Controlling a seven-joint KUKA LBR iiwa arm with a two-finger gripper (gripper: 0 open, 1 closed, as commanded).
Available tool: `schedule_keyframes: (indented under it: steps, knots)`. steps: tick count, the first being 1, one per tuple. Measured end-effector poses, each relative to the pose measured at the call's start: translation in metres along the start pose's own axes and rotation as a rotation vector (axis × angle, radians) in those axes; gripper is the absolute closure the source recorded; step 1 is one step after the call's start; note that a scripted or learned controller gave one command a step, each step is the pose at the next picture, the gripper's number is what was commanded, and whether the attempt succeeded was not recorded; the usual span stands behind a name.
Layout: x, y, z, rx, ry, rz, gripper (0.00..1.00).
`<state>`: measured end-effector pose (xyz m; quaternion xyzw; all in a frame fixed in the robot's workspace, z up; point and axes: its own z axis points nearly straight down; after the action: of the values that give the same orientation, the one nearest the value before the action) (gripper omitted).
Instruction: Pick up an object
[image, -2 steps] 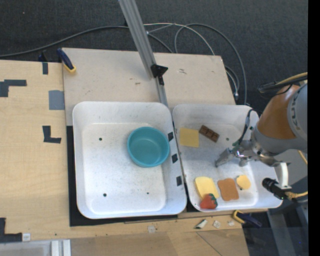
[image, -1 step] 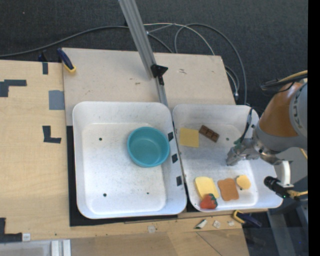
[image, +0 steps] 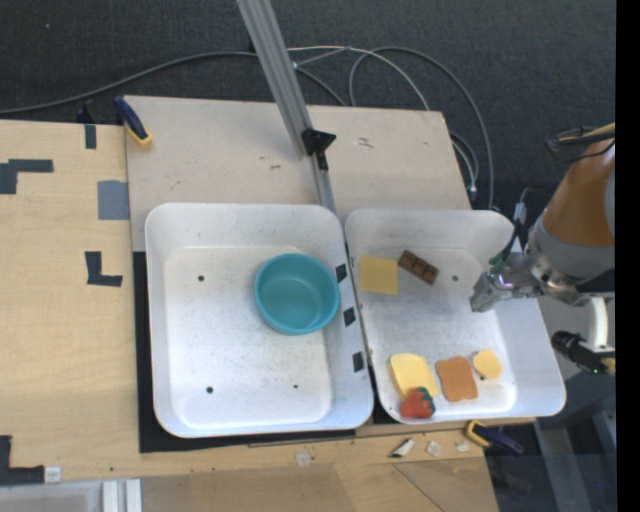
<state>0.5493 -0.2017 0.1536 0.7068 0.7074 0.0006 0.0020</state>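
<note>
Landmark: right bin, a shallow white tray on the worktop; all places below are given relative to it.
Pincer: hangs over the right bin's right-hand portion, near its right wall; nothing is seen between its tips, and whether it stands open or closed cannot be told from this view.
Arm: grey with orange band, entering from beyond the right bin's right wall.
Candidate objects: all lie inside the right bin. A brown chocolate-like bar and a pale yellow square slice lie toward its far-left part; a yellow rounded piece, a red strawberry-like piece, an orange toast-like piece and a small yellow piece cluster at its near edge.
Nearest candidates: by judgement, the small yellow piece or the brown bar.
Handling, judged: all appear to be toy food, light and rigid, not fragile; smooth surfaces may slip.
Flat pieces: slice and toast lie low on the floor, offering little edge; poor grip likely.
Grip point, advised: across the bar's narrow width, or across the small yellow piece's middle.
Other: a teal bowl sits in the left bin, beside the right bin's left wall.
</note>
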Motion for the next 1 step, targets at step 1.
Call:
schedule_keyframes:
  steps: [1]
  knots:
    - [-0.0004, 0.0024, -0.0635, -0.002, 0.0, -0.001, 1.0]
